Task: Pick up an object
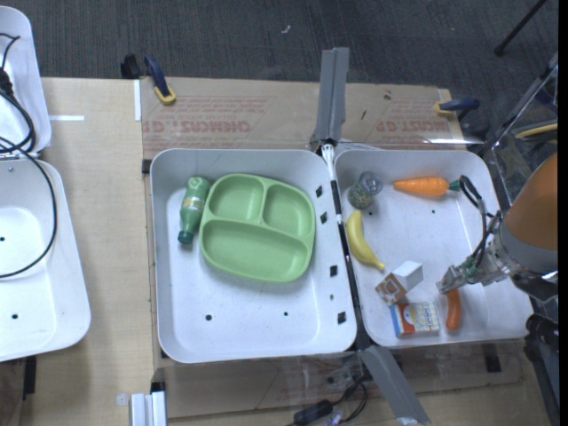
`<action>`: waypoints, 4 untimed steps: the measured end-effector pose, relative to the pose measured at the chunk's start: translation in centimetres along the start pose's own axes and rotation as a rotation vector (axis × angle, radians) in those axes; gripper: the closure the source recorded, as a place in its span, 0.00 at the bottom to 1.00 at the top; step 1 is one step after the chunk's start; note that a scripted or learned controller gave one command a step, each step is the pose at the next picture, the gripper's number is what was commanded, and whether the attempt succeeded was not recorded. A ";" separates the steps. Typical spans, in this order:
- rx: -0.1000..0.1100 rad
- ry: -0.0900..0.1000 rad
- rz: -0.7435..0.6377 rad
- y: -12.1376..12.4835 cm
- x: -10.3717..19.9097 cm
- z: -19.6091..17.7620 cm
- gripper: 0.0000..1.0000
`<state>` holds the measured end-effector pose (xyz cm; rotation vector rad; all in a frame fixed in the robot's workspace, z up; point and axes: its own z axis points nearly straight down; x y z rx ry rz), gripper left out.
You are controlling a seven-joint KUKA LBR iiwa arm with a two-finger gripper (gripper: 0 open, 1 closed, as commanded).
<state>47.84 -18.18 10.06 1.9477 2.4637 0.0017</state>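
Beside the right bin [426, 171], which serves as the landmark, sits the left bin [169, 264], touching it along the shared wall. It holds a green divided plate [257, 227] near its middle and a green bottle [190, 209] just beside the plate, on the side away from the right bin

Over the right bin's near-right corner the arm [532, 229] reaches in, orange band showing, w/ the gripper [461, 278] low over the floor. Can't tell if the pincer is wide or narrow: the tip is small and blurred, and nothing shows as held

Inside the right bin, largest to smallest approx: banana [362, 240] along the wall shared w/ the left bin; carrot [422, 185] near the far wall; small carton [417, 318] near the near wall; orange sausage-like piece [453, 310] just beside the carton and right under the gripper; white block [408, 275] and a brown bit [390, 288] touching it, mid-bin; grey round thing [365, 189] near the far-left corner

Likely target, as a guess: the sausage piece or the carton. Risks: the two lie so close the tip could land between them and shove both; the piece is round and thin, so it may roll out on closing; the near wall could block the descent
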 end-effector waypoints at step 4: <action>0.002 -0.001 -0.075 1.7 4.7 -13.7 1.00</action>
